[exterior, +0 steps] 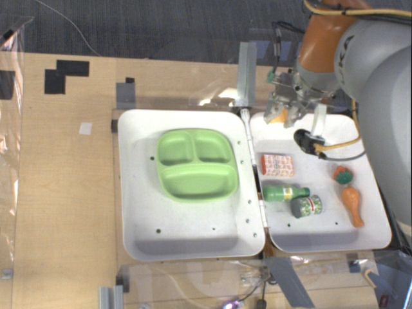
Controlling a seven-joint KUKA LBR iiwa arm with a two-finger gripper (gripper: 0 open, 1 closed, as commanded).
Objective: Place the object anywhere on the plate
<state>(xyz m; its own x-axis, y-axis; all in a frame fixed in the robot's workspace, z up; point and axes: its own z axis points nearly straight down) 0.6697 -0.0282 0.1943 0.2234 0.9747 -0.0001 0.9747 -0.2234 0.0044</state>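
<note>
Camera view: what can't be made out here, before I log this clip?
- Gripper: its tip is a small cluttered blur at the right bin's far corner; a small orange thing sits there, held or not unclear.
- Box: print too small to read.
- Arm: cut off by the right edge.

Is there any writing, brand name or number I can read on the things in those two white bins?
None can be read.
Small box: red and white print, too blurred.
Green bottle: pale label, too small.
Can: red and white label, blurred.
Green plate: plain.
</note>
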